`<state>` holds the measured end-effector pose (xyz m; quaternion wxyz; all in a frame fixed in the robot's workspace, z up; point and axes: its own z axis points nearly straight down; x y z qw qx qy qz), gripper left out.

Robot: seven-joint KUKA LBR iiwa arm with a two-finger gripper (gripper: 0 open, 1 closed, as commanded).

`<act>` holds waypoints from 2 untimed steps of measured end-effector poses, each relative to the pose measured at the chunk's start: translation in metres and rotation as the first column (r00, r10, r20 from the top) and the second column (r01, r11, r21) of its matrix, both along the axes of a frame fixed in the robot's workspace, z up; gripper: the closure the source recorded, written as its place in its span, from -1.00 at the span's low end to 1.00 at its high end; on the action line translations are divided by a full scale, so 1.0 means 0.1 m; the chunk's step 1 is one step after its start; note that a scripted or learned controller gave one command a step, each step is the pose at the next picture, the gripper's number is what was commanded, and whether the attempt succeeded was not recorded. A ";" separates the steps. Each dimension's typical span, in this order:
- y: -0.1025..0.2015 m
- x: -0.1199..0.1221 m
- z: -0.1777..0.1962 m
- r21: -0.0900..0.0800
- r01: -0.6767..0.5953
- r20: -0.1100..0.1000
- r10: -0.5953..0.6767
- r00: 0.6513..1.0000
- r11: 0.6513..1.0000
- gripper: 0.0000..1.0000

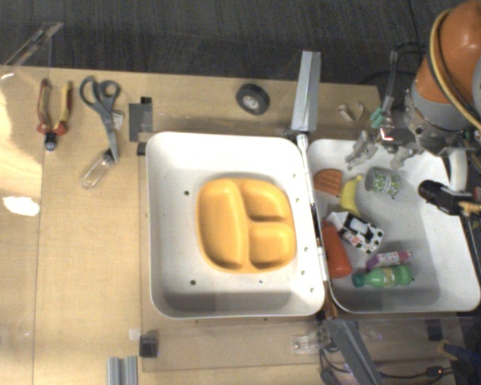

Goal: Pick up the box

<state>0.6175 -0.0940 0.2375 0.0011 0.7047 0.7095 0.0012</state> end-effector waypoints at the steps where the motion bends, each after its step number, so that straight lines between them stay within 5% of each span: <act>1: -0.39 -0.71 -0.66 0.000 0.040 0.000 -0.040 0.999 0.999 -1.00; 2: -0.24 -0.54 -1.22 -0.005 -0.014 0.038 0.015 0.999 1.000 -1.00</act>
